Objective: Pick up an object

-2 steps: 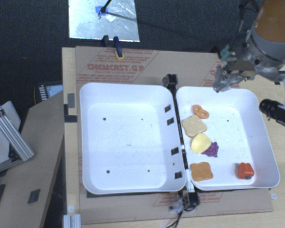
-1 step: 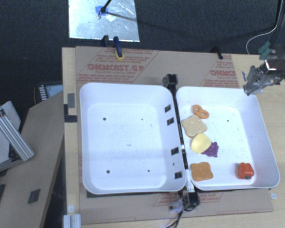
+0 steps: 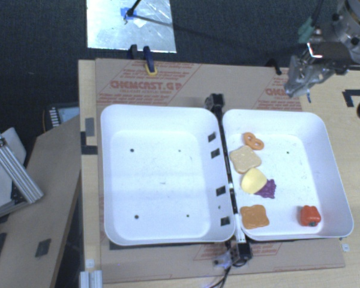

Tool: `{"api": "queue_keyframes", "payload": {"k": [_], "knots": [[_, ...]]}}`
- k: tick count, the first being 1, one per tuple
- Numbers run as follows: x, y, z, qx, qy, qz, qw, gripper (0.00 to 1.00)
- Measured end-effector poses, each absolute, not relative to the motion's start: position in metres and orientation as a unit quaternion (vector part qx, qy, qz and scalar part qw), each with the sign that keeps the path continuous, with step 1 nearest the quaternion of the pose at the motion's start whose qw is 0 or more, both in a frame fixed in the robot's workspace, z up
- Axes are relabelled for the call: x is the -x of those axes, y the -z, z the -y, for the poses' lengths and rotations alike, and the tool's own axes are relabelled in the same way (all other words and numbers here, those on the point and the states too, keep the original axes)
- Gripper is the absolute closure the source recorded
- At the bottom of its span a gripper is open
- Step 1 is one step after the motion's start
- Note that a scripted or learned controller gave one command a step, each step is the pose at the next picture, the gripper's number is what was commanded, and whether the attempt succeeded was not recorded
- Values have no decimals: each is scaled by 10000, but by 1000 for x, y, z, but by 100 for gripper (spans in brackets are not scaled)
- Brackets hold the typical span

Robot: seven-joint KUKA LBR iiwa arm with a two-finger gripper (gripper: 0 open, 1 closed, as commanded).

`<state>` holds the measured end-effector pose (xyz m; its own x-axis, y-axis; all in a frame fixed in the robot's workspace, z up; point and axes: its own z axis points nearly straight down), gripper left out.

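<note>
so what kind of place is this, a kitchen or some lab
Most likely a robotics lab, not a kitchen: a robot arm's gripper hangs above a bench with two white bins, and the food in the right bin, like the pretzel and red pepper, looks like toys.

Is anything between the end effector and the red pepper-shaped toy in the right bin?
Nothing visible blocks it. The end effector hangs above the right white bin's far rim, and the red pepper-shaped toy sits alone near the near right corner, apart from the other toys along the bin's left side.
</note>
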<state>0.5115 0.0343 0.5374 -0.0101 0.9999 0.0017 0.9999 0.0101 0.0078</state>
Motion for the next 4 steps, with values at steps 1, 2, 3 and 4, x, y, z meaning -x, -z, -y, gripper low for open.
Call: {"api": "queue_keyframes", "payload": {"k": [1, 2, 3, 4], "knots": [[-485, -535, -85, -7035, -12, -7107, -1, 100], [-485, -506, -181, -7022, -2, -7120, -13, 100], [-530, -536, -125, -7085, -19, -7057, 24, 100], [-538, -420, -189, -7040, 44, -7102, -30, 100]]}}
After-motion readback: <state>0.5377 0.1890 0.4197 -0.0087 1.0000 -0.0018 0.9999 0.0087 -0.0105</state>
